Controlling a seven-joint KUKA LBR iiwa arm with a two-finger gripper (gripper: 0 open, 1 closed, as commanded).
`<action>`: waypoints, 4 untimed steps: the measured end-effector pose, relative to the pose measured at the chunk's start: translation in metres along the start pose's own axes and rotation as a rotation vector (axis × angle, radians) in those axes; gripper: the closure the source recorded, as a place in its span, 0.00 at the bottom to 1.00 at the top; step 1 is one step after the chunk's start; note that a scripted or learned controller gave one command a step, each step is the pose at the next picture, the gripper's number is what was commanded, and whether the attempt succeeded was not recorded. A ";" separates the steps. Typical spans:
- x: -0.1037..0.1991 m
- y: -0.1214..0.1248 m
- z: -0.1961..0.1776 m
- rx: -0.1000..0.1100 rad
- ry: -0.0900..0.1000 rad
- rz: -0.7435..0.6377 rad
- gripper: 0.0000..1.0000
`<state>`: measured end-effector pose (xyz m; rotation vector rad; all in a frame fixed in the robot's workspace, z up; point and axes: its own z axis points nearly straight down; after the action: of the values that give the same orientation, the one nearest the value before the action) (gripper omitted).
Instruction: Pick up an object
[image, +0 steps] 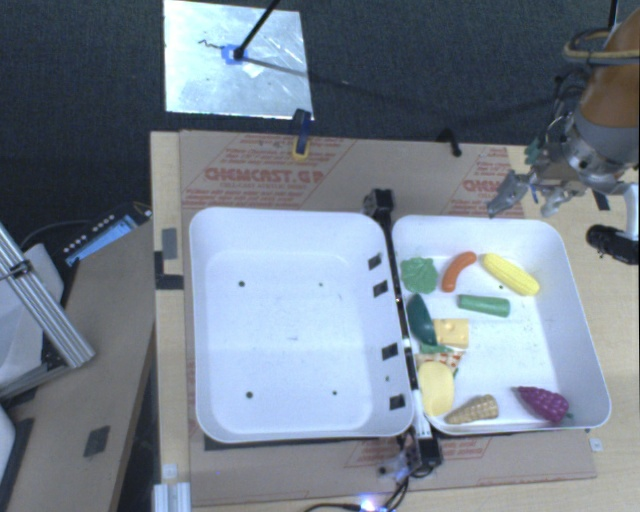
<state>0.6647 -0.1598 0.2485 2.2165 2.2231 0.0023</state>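
Camera view, cardboard-covered bench (260, 165), two white bins (290, 320), dark carpet (80, 100)

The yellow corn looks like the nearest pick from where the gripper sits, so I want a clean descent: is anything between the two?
Nothing visible is. The gripper hangs above the right bin's far rim, and the yellow corn lies exposed just inside it. The orange sausage lies beside it, apart.

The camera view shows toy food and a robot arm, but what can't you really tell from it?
- Arm: cut off by the right and top edges.
- Tool: small and blurred.
- Yellow piece at the right bin's left wall: too small to identify.
- Dark green piece: partly hidden behind the divider.
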 end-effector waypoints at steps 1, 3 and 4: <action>0.058 0.004 0.075 0.004 0.002 -0.006 0.00; 0.124 0.006 -0.007 -0.004 0.001 -0.005 1.00; 0.123 0.006 -0.114 -0.010 0.000 -0.003 1.00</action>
<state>0.6697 -0.0364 0.3624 2.2084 2.2209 0.0135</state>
